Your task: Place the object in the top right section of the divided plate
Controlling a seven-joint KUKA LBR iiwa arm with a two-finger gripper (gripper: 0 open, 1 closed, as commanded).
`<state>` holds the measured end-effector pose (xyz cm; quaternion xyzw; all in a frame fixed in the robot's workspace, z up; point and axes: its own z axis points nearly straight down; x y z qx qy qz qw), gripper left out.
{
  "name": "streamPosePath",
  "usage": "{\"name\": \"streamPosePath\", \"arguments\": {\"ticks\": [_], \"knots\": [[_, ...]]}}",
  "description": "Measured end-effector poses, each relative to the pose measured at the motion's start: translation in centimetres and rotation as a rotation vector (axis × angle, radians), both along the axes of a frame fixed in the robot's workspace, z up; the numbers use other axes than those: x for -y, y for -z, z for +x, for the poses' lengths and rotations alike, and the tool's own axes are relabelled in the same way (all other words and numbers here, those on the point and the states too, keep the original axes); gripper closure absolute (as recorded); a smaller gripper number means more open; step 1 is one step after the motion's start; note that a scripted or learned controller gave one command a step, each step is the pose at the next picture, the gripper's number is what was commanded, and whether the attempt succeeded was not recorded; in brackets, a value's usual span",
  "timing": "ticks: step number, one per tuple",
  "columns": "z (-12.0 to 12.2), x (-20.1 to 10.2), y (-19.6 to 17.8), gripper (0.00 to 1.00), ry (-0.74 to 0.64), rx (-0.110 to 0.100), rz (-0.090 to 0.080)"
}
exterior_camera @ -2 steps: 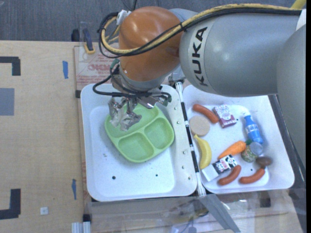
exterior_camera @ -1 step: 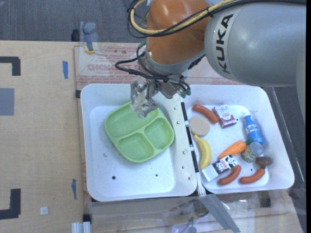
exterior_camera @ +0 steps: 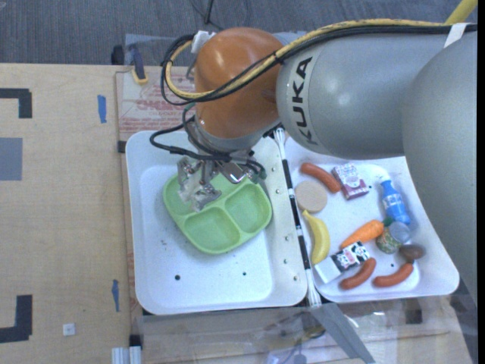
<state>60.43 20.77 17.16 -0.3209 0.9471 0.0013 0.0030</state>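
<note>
A light green divided plate (exterior_camera: 244, 209) lies tilted in the left white bin (exterior_camera: 212, 283). My gripper (exterior_camera: 195, 187) hangs below the orange wrist band, low over the plate's upper left section and covering part of it. The plate's two sections toward the lower right show bare green. I see no object between plate and gripper, though the arm hides much of that spot.
The right bin (exterior_camera: 436, 283) holds a banana (exterior_camera: 319, 236), a carrot (exterior_camera: 362, 233), a tan disc (exterior_camera: 311, 198), three red sausages (exterior_camera: 320, 176), a blue bottle (exterior_camera: 393, 201), a small packet (exterior_camera: 350, 180) and a cow-print carton (exterior_camera: 348, 258). The grey arm covers the upper right.
</note>
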Motion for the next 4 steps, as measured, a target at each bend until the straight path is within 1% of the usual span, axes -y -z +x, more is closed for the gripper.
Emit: {"name": "streamPosePath", "arguments": {"ticks": [1, 2, 3, 4], "knots": [[3.3, 7.5, -0.2, 1.0, 0.093, 0.004, 0.001], [3.3, 7.5, -0.2, 0.0, 0.093, 0.004, 0.0], [6.3, 1.9, 5.7, 0.0, 0.492, 0.002, 0.003], [6.1, -1.6, 7.1, 0.0, 0.887, -0.014, -0.013]]}}
